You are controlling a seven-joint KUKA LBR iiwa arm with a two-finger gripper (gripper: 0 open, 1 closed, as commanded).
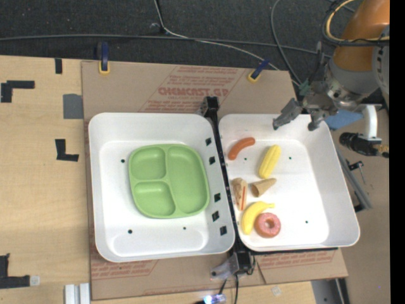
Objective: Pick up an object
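My gripper (pixel 297 121) hangs open over the far edge of the right bin (pixel 329 189), its two fingers spread with nothing between them. Below it in that bin lie a red sausage (pixel 241 147), a yellow corn cob (pixel 269 161), an ice cream cone (pixel 262 186), a small brown piece (pixel 238 190), a yellow banana (pixel 252 215) and a pink doughnut (pixel 269 225). The corn cob is the closest item to the fingers, a little toward the front and left.
The left bin (pixel 107 189) holds a green divided plate (pixel 168 180). A black divider (pixel 215 163) runs between the bins. Cables cross the dark backdrop, and clamps (pixel 104 64) hold the cardboard sheet under the bins.
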